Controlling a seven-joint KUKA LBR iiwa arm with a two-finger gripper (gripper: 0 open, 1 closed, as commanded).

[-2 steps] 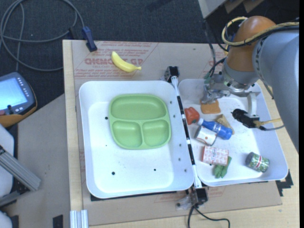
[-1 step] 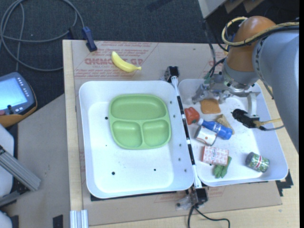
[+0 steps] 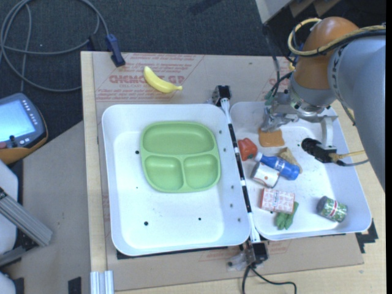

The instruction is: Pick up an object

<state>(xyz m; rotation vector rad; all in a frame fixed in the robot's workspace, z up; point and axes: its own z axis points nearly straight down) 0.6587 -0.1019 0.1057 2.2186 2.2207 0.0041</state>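
Observation:
My gripper point(image 3: 274, 119) hangs low at the far end of the right bin point(image 3: 354, 196), just above a tan flat piece that looks like a slice of bread point(image 3: 272, 139). Whether it touches the slice is unclear. Nearer the camera lie a red-orange item point(image 3: 247, 147), a blue bottle point(image 3: 280, 165), a small white can point(image 3: 265, 176), a pink patterned box point(image 3: 277, 199), a green vegetable-like piece point(image 3: 285, 218) and a green tin point(image 3: 331, 209).
The left bin point(image 3: 122, 213) holds a green divided plate point(image 3: 180, 155). A yellow banana point(image 3: 161, 81) lies on the cardboard behind the bins. A black clamp point(image 3: 222, 93) sits at the far end of the wall between the bins.

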